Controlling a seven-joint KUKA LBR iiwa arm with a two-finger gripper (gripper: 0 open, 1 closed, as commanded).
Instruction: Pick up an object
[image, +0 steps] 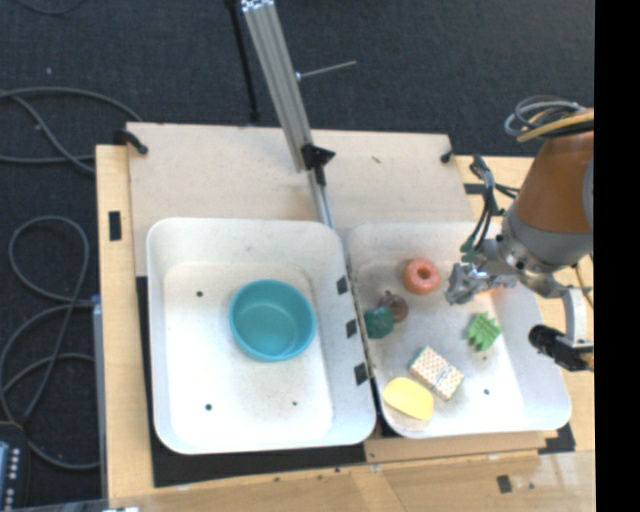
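Note:
My gripper (462, 286) hangs over the right bin (530, 400), just right of an orange-pink ring (422, 276) and above-left of a green toy (483, 331). Nothing shows between its metal fingers. Further left in that bin lie a teal object with a brown piece (382, 317). Near the bin's front sit a checkered box (436, 371) and a yellow oval object (408, 398). A teal bowl (272, 319) stands in the left bin (180, 400).
A slanted aluminium post (290, 100) rises behind the bins, meeting the bench near their divide. Cables run along the arm's right side and on the dark floor at left.

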